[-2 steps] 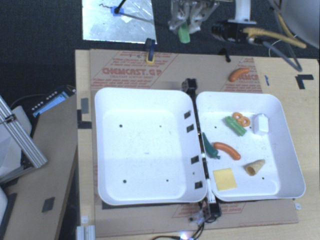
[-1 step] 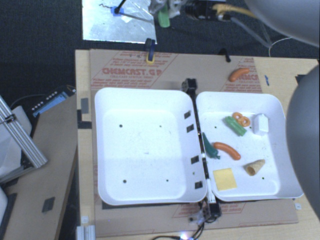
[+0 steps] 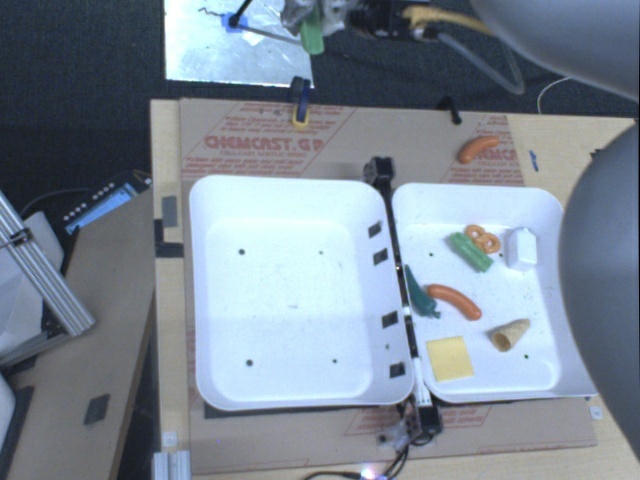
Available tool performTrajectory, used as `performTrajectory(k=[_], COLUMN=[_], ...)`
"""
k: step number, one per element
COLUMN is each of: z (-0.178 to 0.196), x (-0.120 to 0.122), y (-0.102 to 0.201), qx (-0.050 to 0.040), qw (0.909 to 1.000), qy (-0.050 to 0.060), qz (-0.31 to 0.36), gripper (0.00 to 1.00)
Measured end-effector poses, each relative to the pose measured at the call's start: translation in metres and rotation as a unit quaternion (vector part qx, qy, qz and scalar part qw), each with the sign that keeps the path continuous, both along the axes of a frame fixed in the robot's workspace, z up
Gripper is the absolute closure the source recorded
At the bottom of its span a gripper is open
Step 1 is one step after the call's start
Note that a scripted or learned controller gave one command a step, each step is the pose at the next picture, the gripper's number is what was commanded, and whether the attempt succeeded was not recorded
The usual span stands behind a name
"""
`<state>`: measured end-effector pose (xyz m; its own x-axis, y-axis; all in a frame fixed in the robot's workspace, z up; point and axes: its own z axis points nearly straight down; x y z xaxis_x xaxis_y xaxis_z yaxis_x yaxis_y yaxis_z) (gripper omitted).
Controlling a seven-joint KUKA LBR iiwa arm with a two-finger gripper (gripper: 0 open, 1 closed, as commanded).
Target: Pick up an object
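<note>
My gripper [image 3: 313,20] is raised at the top of the camera view, beyond the far edge of the bench and above the left bin's far side. A small green piece [image 3: 312,38] sits between its fingers and pokes out below them. In the right bin [image 3: 545,208] lie a green cylinder [image 3: 470,252], an orange ring [image 3: 485,237], a white block [image 3: 521,248], an orange sausage [image 3: 455,300], a dark green piece [image 3: 419,299], a yellow square [image 3: 450,358] and a tan cone [image 3: 508,335].
The left bin [image 3: 210,368] lies beside the right one, with black clips [image 3: 380,257] along the shared divider. Another orange sausage [image 3: 478,149] rests on the cardboard behind the right bin. A blue and yellow clamp [image 3: 300,103] stands at the cardboard's far edge.
</note>
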<state>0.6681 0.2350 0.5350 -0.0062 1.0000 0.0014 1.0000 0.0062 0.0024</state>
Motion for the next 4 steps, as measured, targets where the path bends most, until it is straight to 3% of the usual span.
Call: performTrajectory(k=[1,2,4], z=[0.000,0.000,-0.003], x=[-0.013,0.001,-0.027], y=[-0.002,-0.001,-0.002], qx=[-0.0004,-0.0006,-0.0006], qw=[1.0000,1.0000,1.0000], qy=[0.001,0.000,0.001], qz=[-0.001,-0.001,-0.001], gripper=[1.00,1.00,1.00])
